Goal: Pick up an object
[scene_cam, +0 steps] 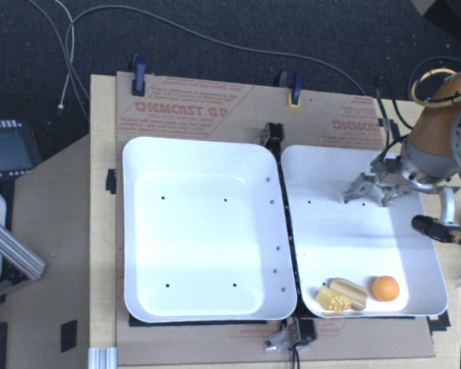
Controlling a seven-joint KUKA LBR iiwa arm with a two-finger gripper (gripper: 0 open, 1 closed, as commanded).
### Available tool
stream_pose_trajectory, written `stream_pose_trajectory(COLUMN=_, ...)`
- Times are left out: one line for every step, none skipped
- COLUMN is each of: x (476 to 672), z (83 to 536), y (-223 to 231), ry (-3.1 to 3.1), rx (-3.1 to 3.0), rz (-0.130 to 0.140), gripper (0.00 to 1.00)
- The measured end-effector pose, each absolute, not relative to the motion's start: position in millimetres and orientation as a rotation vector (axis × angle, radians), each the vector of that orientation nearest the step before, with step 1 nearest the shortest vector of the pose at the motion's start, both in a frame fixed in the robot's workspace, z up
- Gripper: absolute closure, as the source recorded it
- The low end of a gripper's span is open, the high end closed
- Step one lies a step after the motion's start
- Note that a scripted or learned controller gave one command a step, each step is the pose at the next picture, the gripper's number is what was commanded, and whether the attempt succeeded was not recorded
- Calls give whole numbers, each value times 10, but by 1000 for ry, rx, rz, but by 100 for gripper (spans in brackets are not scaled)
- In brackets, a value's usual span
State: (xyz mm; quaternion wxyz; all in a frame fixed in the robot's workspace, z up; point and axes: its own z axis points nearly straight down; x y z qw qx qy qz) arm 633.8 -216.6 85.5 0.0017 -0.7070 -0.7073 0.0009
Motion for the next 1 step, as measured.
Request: stream_pose_trajectory(x=6356, z=993, y=-2169, ry=-2224, rx=-2222, rz=-2, gripper=100)
